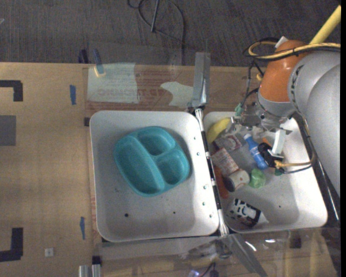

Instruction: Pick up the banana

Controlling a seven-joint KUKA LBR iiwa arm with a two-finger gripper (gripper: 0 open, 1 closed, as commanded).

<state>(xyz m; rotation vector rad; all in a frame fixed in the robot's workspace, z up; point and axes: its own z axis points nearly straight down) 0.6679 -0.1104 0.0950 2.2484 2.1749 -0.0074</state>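
A pale brown wooden bench top fills the left and middle of the view, marked with black tape corners and short blue tape strips. Beyond its far edge lies dark grey carpeted floor, crossed by thin black cables. Light falls evenly.

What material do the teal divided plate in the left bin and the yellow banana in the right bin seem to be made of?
The teal divided plate looks like moulded plastic: uniform colour, rounded compartment walls, soft sheen. The yellow banana is smooth and evenly yellow; whether real or plastic cannot be told. The white bins look like matte plastic.
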